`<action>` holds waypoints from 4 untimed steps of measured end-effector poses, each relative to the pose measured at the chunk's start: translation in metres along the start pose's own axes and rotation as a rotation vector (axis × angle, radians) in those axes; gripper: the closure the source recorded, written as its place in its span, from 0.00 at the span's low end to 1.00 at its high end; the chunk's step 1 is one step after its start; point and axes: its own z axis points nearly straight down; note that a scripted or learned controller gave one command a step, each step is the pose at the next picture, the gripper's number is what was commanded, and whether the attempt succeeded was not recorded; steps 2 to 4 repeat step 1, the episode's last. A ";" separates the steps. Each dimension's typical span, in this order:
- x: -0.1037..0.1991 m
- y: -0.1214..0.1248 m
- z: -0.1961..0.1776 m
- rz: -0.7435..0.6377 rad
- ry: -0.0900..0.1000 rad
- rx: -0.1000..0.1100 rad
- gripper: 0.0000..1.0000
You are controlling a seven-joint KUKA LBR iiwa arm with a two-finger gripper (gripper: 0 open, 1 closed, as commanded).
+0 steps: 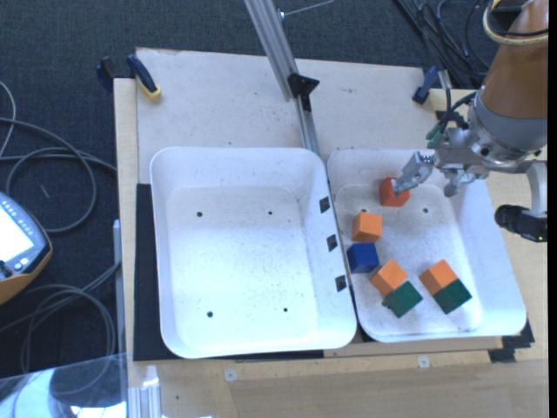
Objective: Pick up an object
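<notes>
The right bin [487, 259] holds several small blocks. A red block [391, 193] lies near its far side. Closer to the front are an orange block [367, 225], a blue block [363, 257], an orange block [389, 276] beside a green one [403, 300], and another orange block [439, 275] beside a green one [452, 298]. My gripper [432, 179] hangs over the far part of this bin, open. Its left finger [409, 176] touches or nearly touches the red block's right upper edge. The red block sits outside the gap, and nothing is between the fingers.
The left bin [174, 233] stands beside the right one, with a black-tabbed divider [332, 242] where they meet. A slanted metal rail [274, 37] crosses the bench's back. Blue clamps [144, 75] [426, 85] sit at the far corners. Cables lie on the floor around.
</notes>
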 end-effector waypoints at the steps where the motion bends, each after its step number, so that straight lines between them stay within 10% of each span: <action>1: 0.006 -0.011 0.117 0.000 0.001 0.011 0.00; 4: 0.006 -0.011 0.117 0.000 0.001 0.011 0.00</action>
